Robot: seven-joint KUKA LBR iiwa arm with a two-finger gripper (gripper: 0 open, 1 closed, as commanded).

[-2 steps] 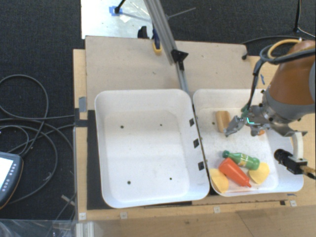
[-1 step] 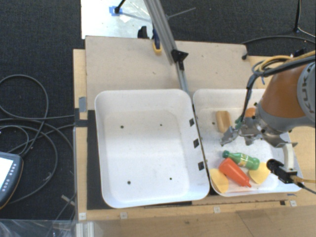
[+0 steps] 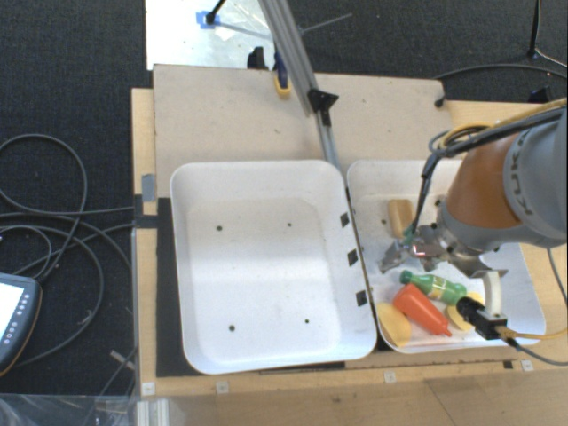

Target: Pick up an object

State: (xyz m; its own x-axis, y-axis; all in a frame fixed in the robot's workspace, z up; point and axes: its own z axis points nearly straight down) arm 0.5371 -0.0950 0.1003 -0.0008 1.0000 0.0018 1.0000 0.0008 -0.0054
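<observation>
My gripper (image 3: 401, 254) hangs low over the middle of the right bin (image 3: 368, 180), with the grey and orange arm reaching in from the right. Just below it a green bottle (image 3: 433, 285) lies on its side. An orange carrot-shaped piece (image 3: 422, 310) rests in front of the bottle. A tan wooden block (image 3: 399, 213) sits just behind the gripper. A pale yellow piece (image 3: 396, 325) lies at the bin's front left, and another yellow piece (image 3: 461, 314) sits to the right of the carrot. I see nothing held by the gripper.
The left bin (image 3: 257, 264) stands beside the right one, their rims touching. A slanted metal pole (image 3: 293, 51) runs down from the back to the gap between the bins. Cables lie on the floor at left.
</observation>
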